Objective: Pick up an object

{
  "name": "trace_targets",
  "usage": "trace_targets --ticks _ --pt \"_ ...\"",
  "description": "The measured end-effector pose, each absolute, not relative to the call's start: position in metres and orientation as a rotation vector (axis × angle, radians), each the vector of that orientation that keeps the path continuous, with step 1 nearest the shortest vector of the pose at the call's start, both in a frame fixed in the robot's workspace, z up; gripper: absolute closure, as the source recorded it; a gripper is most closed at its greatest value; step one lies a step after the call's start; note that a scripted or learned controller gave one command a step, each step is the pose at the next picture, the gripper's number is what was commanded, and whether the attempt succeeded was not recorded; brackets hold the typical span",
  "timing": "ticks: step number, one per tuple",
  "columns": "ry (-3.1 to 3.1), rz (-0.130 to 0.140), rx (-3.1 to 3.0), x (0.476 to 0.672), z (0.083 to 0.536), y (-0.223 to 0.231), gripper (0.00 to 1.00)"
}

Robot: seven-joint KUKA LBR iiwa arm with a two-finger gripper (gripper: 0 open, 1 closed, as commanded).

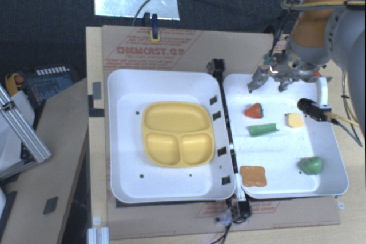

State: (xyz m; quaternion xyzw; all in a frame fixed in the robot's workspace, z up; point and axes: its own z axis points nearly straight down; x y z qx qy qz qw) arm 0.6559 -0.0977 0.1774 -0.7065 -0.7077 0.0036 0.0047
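Camera view shows the end effector (270, 80) poised spread and empty above the right white bin's (329, 148) far edge, approach stage I'd say, needing a drop toward the small red-orange toy piece (254, 111) just below it.

The grey arm (343, 31) enters from the right, its orange band (320, 8) sitting above and just right of the gripper (270, 84). The wrist bends down and leftward. The gripper's two fingers (255, 83) point downward, spread apart with nothing between them.
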Motion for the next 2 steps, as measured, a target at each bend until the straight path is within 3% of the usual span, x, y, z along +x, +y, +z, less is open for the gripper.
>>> trace_targets --ticks 1,2 --pt "-2.226 -0.002 -2.219 0.659 0.185 -0.098 0.00" --pt "-2.227 0.002 -2.214 0.668 0.138 -0.099 0.00"
